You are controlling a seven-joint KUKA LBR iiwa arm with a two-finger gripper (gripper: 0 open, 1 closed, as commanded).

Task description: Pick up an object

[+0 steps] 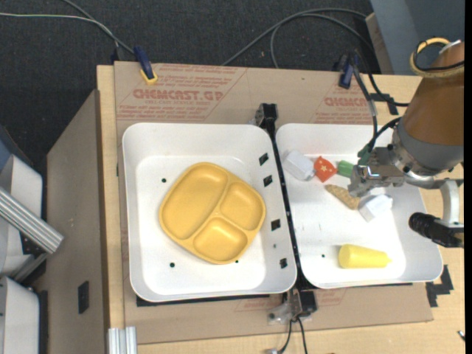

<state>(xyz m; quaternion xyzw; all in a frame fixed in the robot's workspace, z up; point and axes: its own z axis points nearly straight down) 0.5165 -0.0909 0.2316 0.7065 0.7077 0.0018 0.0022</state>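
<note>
The right bin holds several small objects: a pale grey-white piece, a red block, a green piece, a tan biscuit-like piece, a light grey-blue block and a yellow cone-shaped piece. My gripper hangs low over the bin's upper right part, just above the grey-blue block and beside the green piece. Nothing shows between its fingers.
The left bin carries a yellow divided plate. A black divider with clips runs between the bins. Cables and blue clamps lie along the cardboard's far edge. The arm's orange-and-grey body covers the right bin's far right corner.
</note>
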